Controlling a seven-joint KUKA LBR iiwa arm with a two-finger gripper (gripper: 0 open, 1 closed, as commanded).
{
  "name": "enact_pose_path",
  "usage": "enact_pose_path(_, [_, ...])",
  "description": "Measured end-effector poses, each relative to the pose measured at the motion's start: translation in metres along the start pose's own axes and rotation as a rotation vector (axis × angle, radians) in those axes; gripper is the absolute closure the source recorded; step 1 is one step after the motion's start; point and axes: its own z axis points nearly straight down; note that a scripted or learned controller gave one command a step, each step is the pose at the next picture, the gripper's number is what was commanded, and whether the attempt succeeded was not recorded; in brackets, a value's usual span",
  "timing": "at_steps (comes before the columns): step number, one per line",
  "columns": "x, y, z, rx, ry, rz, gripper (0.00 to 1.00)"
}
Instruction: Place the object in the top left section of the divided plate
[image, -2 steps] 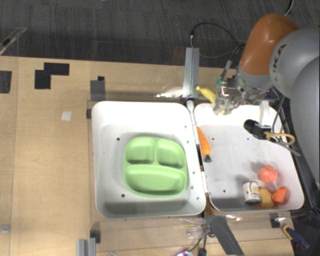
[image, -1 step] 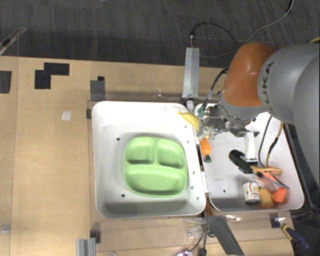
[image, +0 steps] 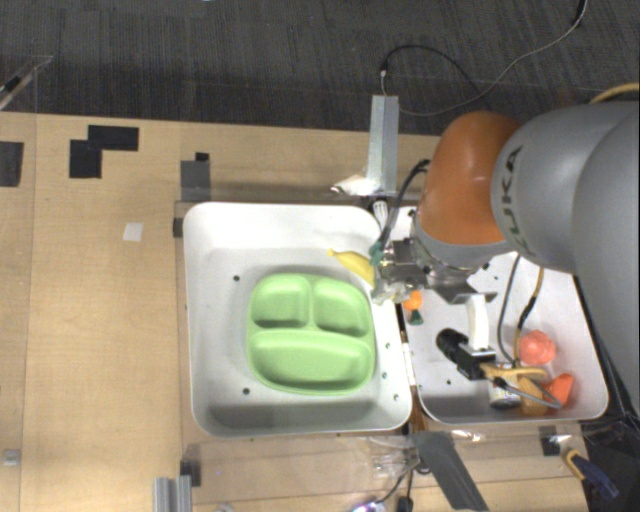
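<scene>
The green divided plate (image: 310, 335) lies in the left bin (image: 215, 300), with two small sections at the top and one long section below. A yellow banana-like object (image: 354, 263) sits just off the plate's upper right corner, touching the tip of my gripper (image: 384, 272). The gripper hangs over the rim between the two bins, under the orange wrist band. The wrist hides where the object meets the gripper. All three plate sections look bare.
The right bin (image: 590, 400) holds a pink-red ball (image: 538, 347), an orange cone (image: 563, 387) and a small orange and green piece (image: 412, 301) by its left wall. The arm covers that bin's upper part.
</scene>
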Motion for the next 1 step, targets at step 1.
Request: enact_pose_path(1, [0.1419,-0.0389,0.0793,0.004,0.002,-0.279,1.00])
